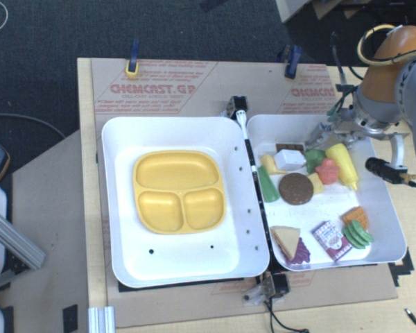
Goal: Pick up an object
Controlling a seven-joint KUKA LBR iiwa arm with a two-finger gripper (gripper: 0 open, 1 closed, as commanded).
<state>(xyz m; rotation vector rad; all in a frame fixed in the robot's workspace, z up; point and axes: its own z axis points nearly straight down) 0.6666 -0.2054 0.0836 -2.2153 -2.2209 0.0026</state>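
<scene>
The toy corn cob (344, 162) lay in the right bin (392, 217), packed against a red piece (328, 173) and green piece (315, 155). The gripper (326, 134) hovered just above; jaws' state unclear. Crowding risked a missed or double grab.

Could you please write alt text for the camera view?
A grey arm's gripper hovers over toy foods crowding the right white bin, near a yellow corn cob and brown patty. The left white bin holds a yellow divided plate.
</scene>
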